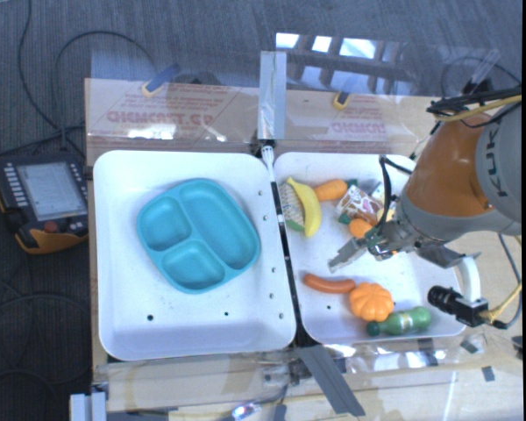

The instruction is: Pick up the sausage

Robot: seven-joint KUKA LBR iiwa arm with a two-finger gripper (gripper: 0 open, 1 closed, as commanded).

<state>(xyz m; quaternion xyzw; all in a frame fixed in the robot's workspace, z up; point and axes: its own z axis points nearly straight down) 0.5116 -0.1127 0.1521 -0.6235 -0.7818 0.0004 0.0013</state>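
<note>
Sausage (328,283) lying flat in right bin (320,327), lower-left area, just left of and touching-close to orange pumpkin (371,300). Green cucumber-like piece (401,322) below-right of pumpkin. Gripper (344,259) hovering just above-right of sausage, apart from it; fingers (342,259) look spread, nothing between them. Banana (305,205) and corn-like piece (289,207) near bin's left wall, carrot (330,189) and small printed carton (359,204) behind. Left bin (123,323) holding blue divided plate (198,234). Teach pendant (39,202) on floor at far left.
</note>
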